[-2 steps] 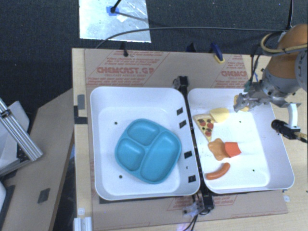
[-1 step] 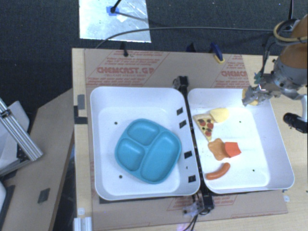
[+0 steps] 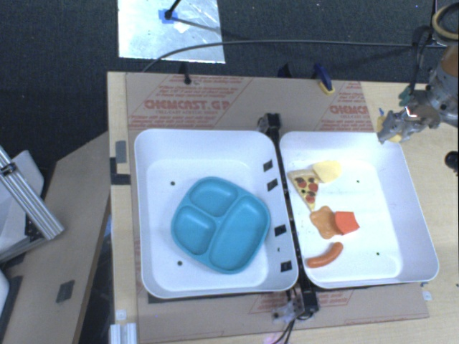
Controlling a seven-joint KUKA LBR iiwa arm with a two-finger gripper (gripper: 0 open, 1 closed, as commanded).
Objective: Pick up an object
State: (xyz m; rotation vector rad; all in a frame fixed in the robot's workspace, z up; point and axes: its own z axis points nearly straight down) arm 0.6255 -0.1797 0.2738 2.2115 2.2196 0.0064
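Your gripper (image 3: 393,127) hangs over the upper right corner of the right bin (image 3: 416,213), above its rim; you cannot tell how it is set. Nothing sits in it. Inside that bin lie a pizza slice (image 3: 307,186), a yellow piece (image 3: 328,170), an orange-red piece (image 3: 346,222) and a sausage (image 3: 325,255). The left bin (image 3: 154,192) holds a blue divided plate (image 3: 219,223).

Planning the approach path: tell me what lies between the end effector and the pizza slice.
In the camera view, between the end effector and the pizza slice: the right bin's rim, bare white floor, and a yellow piece.
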